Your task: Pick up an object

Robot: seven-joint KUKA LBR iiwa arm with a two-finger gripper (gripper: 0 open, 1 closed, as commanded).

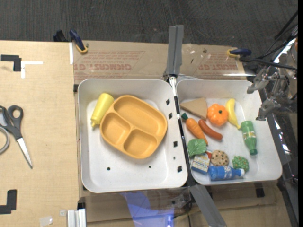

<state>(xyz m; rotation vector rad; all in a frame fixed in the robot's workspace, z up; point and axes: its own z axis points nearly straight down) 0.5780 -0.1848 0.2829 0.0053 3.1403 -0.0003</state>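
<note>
A light wooden bench (38, 141) bears two white bins, with dark carpet beyond and scissors (16, 131) lying well left of the left bin (94, 174). The right bin (265, 167) holds toy foods. A green bottle (249, 136) lies near its right wall, long axis running roughly top to bottom, cap toward the lower right. The gripper (267, 105) hovers just above that wall; its state cannot be told.

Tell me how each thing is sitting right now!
Tray: right way up, in the left bin, nothing in it.
Yellow bottle: lying down, against the tray.
Green bottle: lying down, right bin.
Blue bottle: lying down, right bin.
Scissors: closed, flat on the bench.
</note>
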